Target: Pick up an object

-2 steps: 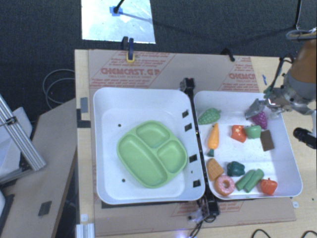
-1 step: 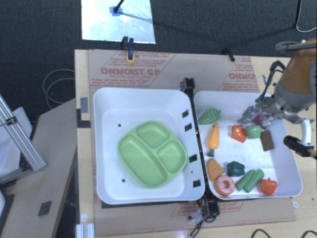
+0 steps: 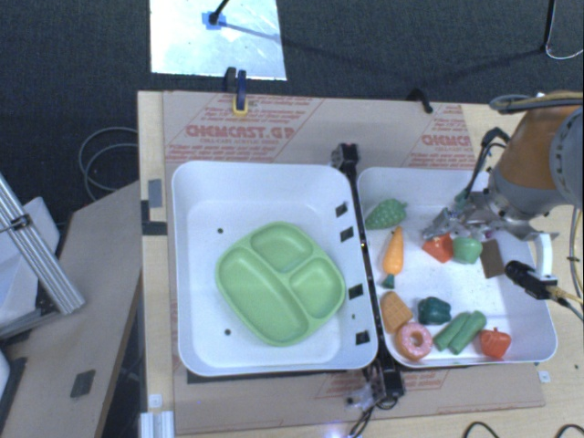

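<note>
Two shallow white bins sit side by side on the surface (image 3: 274, 121). The left bin (image 3: 201, 208) carries a green divided plate (image 3: 278, 283) lying flat near its middle. The right bin (image 3: 538, 336) holds the toy food: a bumpy green bunch of grapes (image 3: 387, 213) toward eleven o'clock, an orange carrot (image 3: 393, 250) just below it, pointing up and down along the bin's left side, and an orange wedge (image 3: 395, 310) at about eight o'clock. A pink-iced donut (image 3: 416, 340) lies at seven o'clock, touching the wedge's lower edge, with a dark green pepper (image 3: 434, 310) just above it and a pair of green pods (image 3: 460, 330) lying at a slant beside them. A small red tomato (image 3: 495, 342) sits at five o'clock near the front wall. The arm (image 3: 547, 158) reaches in from three o'clock, and its claw (image 3: 453, 229) hangs low over the bin's upper middle, right at a red piece (image 3: 439, 249) and a round green piece (image 3: 467, 249) that lie touching one another. The claw seems to be pressed against or just above these two, but I cannot tell whether its fingers are spread or closed, nor whether either piece is gripped.
</note>
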Robot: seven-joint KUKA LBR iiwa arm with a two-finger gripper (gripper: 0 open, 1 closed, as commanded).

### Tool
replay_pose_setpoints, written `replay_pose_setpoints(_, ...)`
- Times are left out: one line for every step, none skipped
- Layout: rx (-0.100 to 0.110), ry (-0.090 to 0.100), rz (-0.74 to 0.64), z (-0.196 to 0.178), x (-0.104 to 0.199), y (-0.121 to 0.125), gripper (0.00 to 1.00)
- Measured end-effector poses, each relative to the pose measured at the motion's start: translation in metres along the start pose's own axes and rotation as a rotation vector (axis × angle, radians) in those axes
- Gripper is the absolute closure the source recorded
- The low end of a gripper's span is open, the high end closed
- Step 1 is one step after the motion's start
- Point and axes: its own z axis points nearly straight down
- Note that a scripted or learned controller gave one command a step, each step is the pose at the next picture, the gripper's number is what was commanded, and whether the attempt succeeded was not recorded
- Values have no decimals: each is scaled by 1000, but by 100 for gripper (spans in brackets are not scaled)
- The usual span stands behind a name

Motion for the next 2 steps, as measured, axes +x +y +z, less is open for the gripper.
replay_pose_setpoints(-14,-6,-2,-17,-1,4,100)
replay_pose_setpoints(-2,-5,-4,-78,-7,13,100)
